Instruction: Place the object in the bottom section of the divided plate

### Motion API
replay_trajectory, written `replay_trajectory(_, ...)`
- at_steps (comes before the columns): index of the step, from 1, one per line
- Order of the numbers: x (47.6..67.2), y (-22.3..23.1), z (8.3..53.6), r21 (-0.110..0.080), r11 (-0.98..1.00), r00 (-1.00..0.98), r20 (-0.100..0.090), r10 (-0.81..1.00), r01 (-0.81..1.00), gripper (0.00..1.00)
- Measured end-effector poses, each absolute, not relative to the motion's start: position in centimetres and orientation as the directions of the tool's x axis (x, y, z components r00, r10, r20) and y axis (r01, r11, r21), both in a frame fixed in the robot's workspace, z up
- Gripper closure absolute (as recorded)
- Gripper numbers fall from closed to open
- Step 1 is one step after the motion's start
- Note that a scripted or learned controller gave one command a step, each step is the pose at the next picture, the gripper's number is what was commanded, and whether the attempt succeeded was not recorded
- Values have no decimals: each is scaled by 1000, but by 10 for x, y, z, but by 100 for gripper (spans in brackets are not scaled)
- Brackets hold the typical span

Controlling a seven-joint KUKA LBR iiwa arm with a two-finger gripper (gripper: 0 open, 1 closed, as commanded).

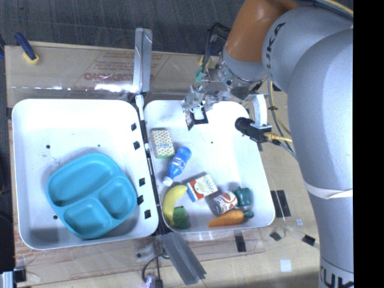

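Blue and moulded, the divided plate (91, 200) lies in the left bin (30, 119), towards its near side, with one long section along its far-left edge and two smaller sections on its near-right side; all three sections look bare. Over the far edge of the right bin (255, 173) hangs the end effector (197, 111), carried on the grey arm (312, 83) with its orange band (255, 23) that reaches in from the right; its tip is a cluster of dark and metallic parts, and how far it stands open cannot be told from this view, nor can anything be seen gripped in it; a small dark piece sits at its lower tip just above the white bin floor.

The objects all lie in the right bin, nearer than the end effector and apart from it; closest is a patterned yellowish packet (162, 143) by the bin's left wall, then a white bottle with a blue cap (177, 164) lying tilted just beyond it; further towards the near side lie a small red and white carton (201, 188), a yellow banana (173, 201) touching a green item (181, 219) at its near end, a tin can (223, 203) on its side, an orange carrot (227, 219) along the near wall, and a dark green object (243, 197) beside the can. Both bins rest side by side on the table (72, 59), well across the divider from the plate.
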State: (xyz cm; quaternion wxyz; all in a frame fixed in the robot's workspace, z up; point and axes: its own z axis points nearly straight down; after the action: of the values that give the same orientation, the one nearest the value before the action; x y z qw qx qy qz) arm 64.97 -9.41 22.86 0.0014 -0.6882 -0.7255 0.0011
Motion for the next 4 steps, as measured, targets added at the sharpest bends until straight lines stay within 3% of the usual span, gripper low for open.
replay_trajectory(1, 631, -23, 191, -4, 170, -170, 1, 985, 985, 100)
replay_trajectory(2, 609, 65, 191, -5, 248, -248, 1, 969, 969, 100)
replay_trajectory(3, 629, 89, 323, -1, 167, -167, 0, 986, 986, 100)
replay_trajectory(4, 637, 116, 339, 0, 558, -558, 0, 830, 830, 100)
